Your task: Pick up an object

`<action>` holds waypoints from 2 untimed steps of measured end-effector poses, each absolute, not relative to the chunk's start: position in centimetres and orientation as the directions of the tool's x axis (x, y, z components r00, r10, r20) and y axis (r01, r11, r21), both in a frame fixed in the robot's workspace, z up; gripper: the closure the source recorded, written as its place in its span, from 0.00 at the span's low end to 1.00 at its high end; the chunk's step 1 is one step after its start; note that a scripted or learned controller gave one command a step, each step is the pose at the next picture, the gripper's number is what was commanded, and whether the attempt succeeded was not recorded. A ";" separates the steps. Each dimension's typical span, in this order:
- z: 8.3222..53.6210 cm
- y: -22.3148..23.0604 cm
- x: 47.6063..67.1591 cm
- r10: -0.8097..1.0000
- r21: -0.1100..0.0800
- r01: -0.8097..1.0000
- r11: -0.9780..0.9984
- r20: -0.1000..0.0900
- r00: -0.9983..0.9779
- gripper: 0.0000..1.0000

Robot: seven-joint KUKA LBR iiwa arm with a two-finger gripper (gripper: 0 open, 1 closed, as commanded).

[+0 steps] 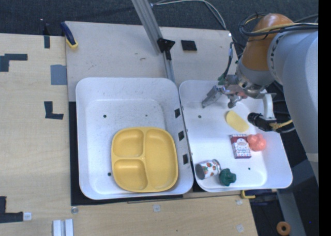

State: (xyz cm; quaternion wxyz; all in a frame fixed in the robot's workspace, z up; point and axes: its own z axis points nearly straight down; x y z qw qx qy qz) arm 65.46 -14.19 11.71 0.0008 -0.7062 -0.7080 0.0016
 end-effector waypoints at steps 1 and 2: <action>8.4 -14.1 65.5 1.000 -0.001 1.000 0.003 -0.002 -0.003 0.00; 9.7 -14.2 65.6 1.000 0.004 1.000 0.004 -0.005 -0.004 1.00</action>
